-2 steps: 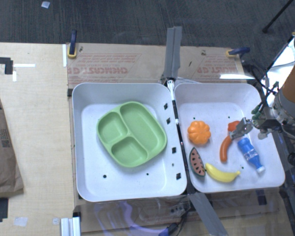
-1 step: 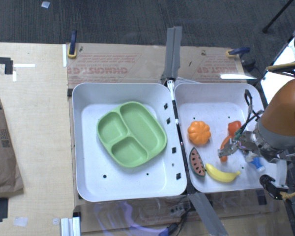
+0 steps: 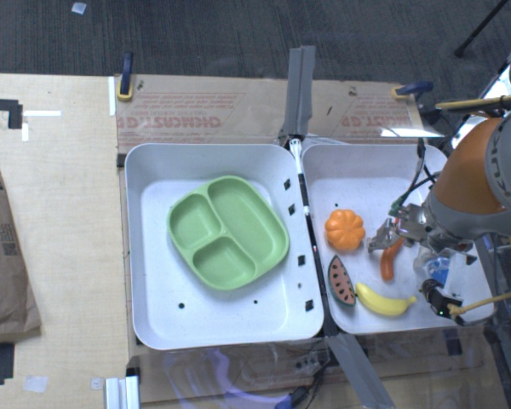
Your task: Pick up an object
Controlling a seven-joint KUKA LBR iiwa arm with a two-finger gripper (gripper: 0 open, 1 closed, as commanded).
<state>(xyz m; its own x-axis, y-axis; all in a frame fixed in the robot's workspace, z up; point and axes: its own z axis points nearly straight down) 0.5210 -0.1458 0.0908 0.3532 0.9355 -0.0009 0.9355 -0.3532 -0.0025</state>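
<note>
Far left, on the bench (image 3: 60, 228): a brown paper bag (image 3: 4, 250) lies flat at the left edge, with black corner marks (image 3: 4, 112) above and below it.

Left bin (image 3: 145, 228): a shallow white bin holding one green divided plate (image 3: 228, 232) (three compartments), which lies turned at an angle near the bin's middle, closer to the back wall than to the front one. Behind both bins, a sheet of printed brown cardboard (image 3: 204, 113) runs along their back edges, held by clamps (image 3: 128, 79) at its corners. A grey bar (image 3: 300, 92) stands at the seam where the two bins meet.

Right bin (image 3: 358, 164): an orange toy pumpkin (image 3: 345, 229) sits near the left wall, about midway between back and front. A watermelon slice (image 3: 341, 280) lies just in front of it, close to the front-left corner. A yellow banana (image 3: 385, 301) lies along the front wall, just right of the slice. An orange carrot (image 3: 389, 261) lies between pumpkin and banana, towards the bin's middle.

Gripper (image 3: 393, 237): reaching in from the right below the orange band (image 3: 473, 173), it hangs directly over the carrot's upper end; whether its jaws are parted or closed on the carrot cannot be told from this angle. A small blue object (image 3: 439, 273) lies partly hidden under the wrist near the bin's right wall.
</note>
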